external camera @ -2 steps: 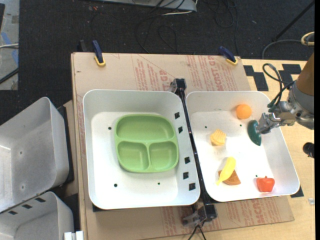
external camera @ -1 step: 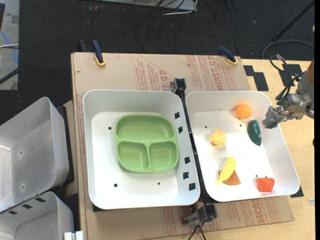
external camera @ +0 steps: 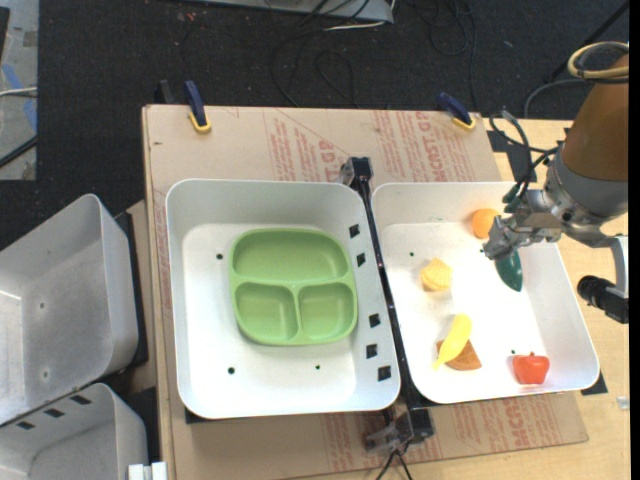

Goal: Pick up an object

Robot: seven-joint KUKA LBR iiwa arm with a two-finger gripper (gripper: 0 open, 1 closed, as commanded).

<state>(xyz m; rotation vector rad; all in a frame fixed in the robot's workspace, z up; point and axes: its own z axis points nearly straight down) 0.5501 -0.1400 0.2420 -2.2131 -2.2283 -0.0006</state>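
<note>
Gripper is seen at the frame's right, over the right bin, beside an orange ball. A dark green object hangs below it; whether it is grasped cannot be told.

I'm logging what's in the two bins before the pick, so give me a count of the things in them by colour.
Green: 2, the divided plate in the left bin and a dark green item by the gripper
Yellow: 2, a banana and a pale yellow piece
Orange: 2, a round fruit and a wedge
Red: 1, a pepper-like item
Total: 7
</note>
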